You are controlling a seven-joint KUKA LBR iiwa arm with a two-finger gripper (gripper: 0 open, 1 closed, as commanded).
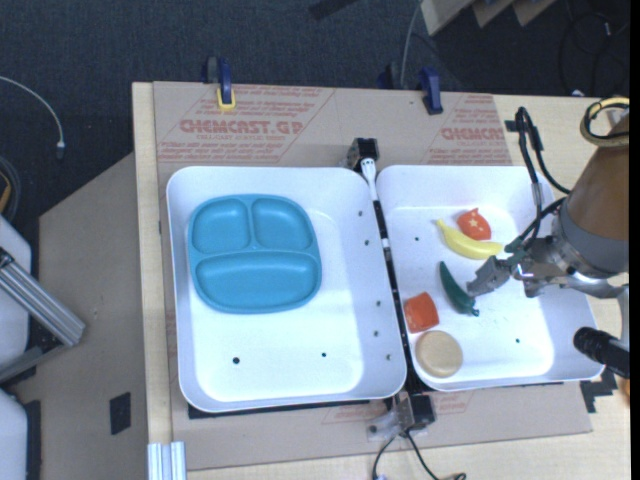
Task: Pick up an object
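- My tool (492, 278) is hovering low in the right bin (520, 353), fingers slightly apart and clamping nothing.
- The dark green piece (456, 290) is lying just left of my fingertips, its long axis running up-left to down-right.
- My arm (600, 223) is reaching in from the right, wrist bending leftward.

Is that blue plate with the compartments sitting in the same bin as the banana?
No, the blue plate lies in the left bin, while the banana lies in the right bin.
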